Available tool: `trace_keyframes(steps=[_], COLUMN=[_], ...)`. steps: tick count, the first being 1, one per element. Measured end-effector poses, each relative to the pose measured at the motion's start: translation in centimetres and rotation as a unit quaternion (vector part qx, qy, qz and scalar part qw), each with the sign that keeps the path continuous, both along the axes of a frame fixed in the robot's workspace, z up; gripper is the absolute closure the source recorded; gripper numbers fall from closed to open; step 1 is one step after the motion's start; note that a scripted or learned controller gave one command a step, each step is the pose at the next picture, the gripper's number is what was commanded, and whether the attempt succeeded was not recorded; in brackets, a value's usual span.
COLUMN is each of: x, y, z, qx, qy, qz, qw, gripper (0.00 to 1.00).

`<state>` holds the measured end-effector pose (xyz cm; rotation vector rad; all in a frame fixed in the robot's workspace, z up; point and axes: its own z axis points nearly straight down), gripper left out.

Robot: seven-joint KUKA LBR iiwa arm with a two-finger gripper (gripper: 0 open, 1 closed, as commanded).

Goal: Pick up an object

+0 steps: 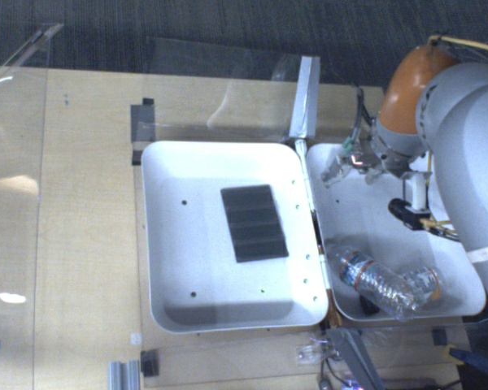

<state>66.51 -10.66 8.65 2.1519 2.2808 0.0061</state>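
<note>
The arm's two-finger gripper point(351, 159) sits low over the back left corner of the right shallow white bin point(472, 295), and honestly it's too blurry in there for me to tell its state or if it has anything. The grey arm with the orange band point(411, 88) looms in from the right. A crumpled clear plastic bottle point(386, 279) lies on its side near that bin's front edge, well apart from the gripper. Next door, the left white bin point(179, 242) has a flat dark ridged rectangular pad point(254, 223) lying mid-floor.
</note>
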Motion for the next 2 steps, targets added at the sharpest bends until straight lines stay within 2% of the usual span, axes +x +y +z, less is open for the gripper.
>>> trace_keyframes(steps=[1,2], x=[-8.34,-8.34], y=[-3.56,-3.56], z=[2.32,2.31], qx=[-0.0001,-0.0001], qy=[0.001,0.001], qz=[0.108,0.108], qw=[0.9942,0.9942], gripper=[0.00,0.00])
